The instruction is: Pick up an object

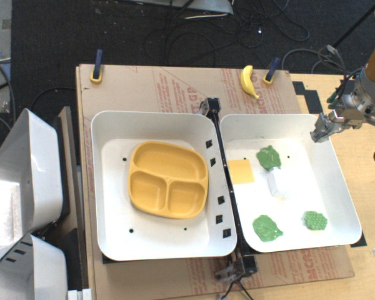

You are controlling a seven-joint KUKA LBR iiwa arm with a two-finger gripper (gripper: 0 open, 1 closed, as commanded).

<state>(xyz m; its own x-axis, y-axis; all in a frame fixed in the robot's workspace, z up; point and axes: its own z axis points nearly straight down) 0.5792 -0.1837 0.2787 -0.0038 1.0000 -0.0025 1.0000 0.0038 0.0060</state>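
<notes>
Hovering over the right bin's [337,186] far right rim, the gripper [322,132] carries nothing visible, its grip unreadable; inside that bin lie a yellow card [240,171], three green lumps [269,157] and a clear tube [274,184]

Behind the bins you see a yellow banana [249,82] lying on the cardboard sheet [175,86], beside a blue clamp [272,70]. Another blue clamp [97,65] grips the sheet's far left corner, with black cables [194,33] beyond.
</notes>
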